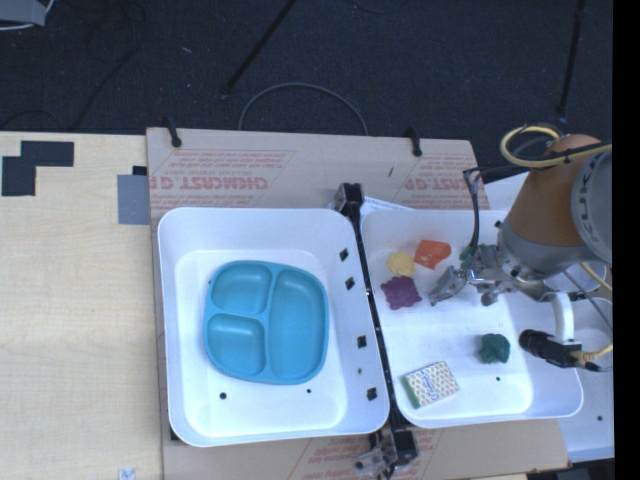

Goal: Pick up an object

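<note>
In the right bin point(560, 408), the gripper point(447, 286) hangs with fingers spread, holding nothing; the purple object point(400, 292) lies just to its left, toward frame centre

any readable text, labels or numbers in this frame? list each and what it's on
Red print on the cardboard sheet behind the bins, upside down and mirrored in this view: blurred, not reliably readable.
More red print on the cardboard strip at the near edge: too small to read.
Patterned packet in the right bin: pattern visible, no legible words.
Blue divided tray, left bin, toy pieces: no text.
</note>
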Tool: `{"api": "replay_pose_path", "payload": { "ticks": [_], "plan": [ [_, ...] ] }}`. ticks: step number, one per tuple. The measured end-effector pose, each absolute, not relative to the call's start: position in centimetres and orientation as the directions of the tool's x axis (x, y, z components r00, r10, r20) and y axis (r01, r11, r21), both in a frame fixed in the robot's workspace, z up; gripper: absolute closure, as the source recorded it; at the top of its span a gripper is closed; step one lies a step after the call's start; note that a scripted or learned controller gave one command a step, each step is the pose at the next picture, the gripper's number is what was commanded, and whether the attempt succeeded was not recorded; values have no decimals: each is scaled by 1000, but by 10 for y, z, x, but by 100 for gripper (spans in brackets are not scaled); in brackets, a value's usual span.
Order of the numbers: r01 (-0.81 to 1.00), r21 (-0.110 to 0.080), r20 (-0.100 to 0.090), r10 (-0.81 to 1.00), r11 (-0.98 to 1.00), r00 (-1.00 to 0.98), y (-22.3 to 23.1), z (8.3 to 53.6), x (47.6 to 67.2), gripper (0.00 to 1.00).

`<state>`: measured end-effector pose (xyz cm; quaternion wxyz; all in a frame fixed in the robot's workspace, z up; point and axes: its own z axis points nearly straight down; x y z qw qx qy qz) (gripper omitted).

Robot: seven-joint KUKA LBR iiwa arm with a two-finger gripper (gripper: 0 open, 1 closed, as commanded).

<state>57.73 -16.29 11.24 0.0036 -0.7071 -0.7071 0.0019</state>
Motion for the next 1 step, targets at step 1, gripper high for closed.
{"api": "replay_pose_path", "payload": {
  "ticks": [1],
  "plan": [
    [1000,-5,1,1000,-1,1,-161,86,577,0]
  ]
}}
